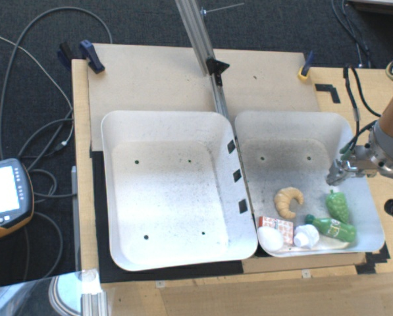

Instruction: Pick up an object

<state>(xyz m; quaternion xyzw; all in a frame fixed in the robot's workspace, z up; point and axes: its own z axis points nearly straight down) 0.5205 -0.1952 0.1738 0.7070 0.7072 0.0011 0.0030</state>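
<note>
My gripper [336, 174] hangs over the right side of the right bin [275, 133], just above a bumpy green object [338, 206]. Nothing shows between its fingers. A tan croissant [289, 201] lies near the bin's middle front. A green bottle with a white cap [328, 230] lies along the front right corner. A red and white packet [277, 226] and a white rounded object [270, 239] sit at the front left corner of that bin.
The left bin [166, 189] stands beside the right one. A metal pole [199, 38] slants across the bench's back. Blue and yellow clamps [91, 54] hold the board's far corners. A pendant [5, 196] lies off the bench at left.
</note>
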